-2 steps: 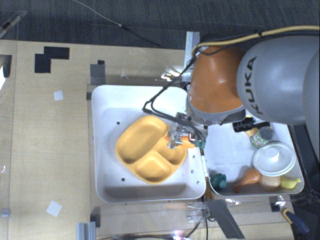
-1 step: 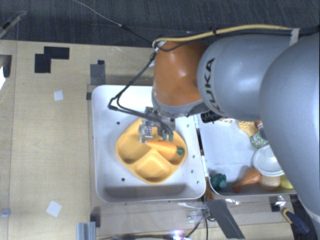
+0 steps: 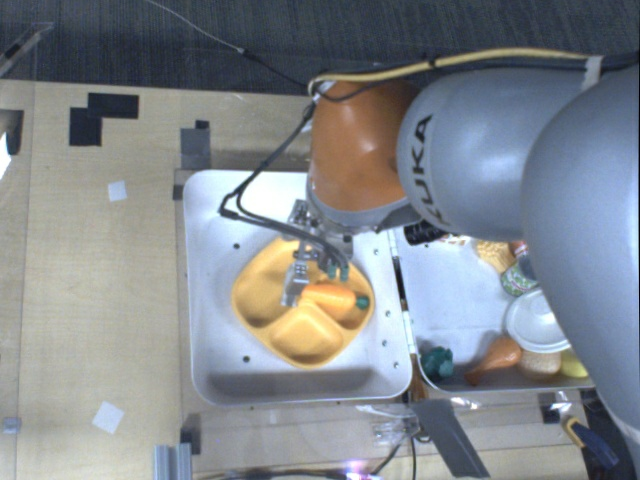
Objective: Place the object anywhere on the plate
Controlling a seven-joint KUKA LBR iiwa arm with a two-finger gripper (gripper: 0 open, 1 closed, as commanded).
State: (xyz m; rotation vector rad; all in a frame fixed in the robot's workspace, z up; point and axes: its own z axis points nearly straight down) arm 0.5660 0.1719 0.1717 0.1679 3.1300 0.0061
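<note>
A yellow plate with divided sections lies in the left white bin. An orange carrot-like object with a green end rests on the plate's right section. My gripper hangs over the plate, just above and left of the carrot. Its fingers stand apart, one metal finger over the plate's middle, the other near the carrot's top edge. Nothing sits between them. The big grey and orange wrist hides the bin's far right corner.
The right bin holds several items: a dark green piece, an orange-brown piece, a white bowl and a small patterned round item. The divider between the bins runs just right of the plate.
</note>
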